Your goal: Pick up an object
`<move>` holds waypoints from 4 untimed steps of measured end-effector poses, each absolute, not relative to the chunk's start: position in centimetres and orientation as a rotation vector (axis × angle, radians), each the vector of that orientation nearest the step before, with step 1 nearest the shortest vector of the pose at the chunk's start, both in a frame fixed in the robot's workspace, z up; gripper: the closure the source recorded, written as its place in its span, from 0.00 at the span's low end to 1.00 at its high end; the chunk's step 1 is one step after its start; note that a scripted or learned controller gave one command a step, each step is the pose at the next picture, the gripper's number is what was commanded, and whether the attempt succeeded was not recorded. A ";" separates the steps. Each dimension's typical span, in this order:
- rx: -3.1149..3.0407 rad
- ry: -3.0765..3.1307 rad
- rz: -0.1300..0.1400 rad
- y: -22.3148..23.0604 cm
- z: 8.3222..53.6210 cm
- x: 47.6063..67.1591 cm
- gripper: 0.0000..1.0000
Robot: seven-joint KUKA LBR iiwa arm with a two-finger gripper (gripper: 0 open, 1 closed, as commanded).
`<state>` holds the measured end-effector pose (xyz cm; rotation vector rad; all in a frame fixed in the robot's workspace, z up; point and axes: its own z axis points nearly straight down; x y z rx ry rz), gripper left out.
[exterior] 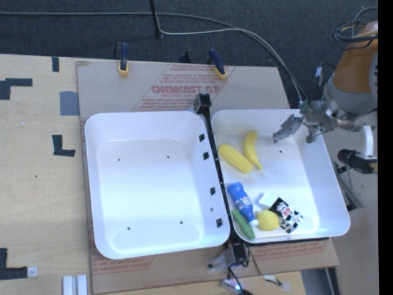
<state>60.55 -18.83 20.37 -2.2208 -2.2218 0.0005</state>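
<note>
- Camera view: my gripper (pixel 299 129) hangs over the far right part of the right bin (pixel 319 165), close to its far rim. My two fingers (pixel 284 131) are spread wide apart, and nothing sits between them.
- My arm (pixel 356 72) comes in from the right edge, with the orange band above the grey wrist.
- The objects all lie in the right bin. A banana (pixel 251 149) lies near the middle of the far half, just left of and nearer than my fingers, not touching them.
- A corn cob (pixel 235 158) lies just beside the banana on its left, angled toward the divider between the bins.
- In the near part of the bin, a blue bottle (pixel 241 202) lies close to the divider. A green vegetable (pixel 244 225) lies against its near end.
- A lemon (pixel 268 220) sits just right of the green piece, and a black-and-white patterned item (pixel 286 214) touches the lemon on its right.
- The left bin (pixel 147 183) sits beside the right one on a sheet of cardboard (pixel 178 88), which two clamps (pixel 123 61) hold at the far edge.
</note>
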 end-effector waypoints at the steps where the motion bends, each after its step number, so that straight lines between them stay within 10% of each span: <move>1: -2.211 -2.221 0.007 -13.7 9.2 64.1 0.00; 2: -2.233 -2.222 0.004 -11.0 9.5 61.3 0.00; 3: -2.224 -2.220 0.001 -15.6 9.1 65.2 0.00; 4: -2.220 -2.224 -0.001 -12.2 8.5 62.0 0.00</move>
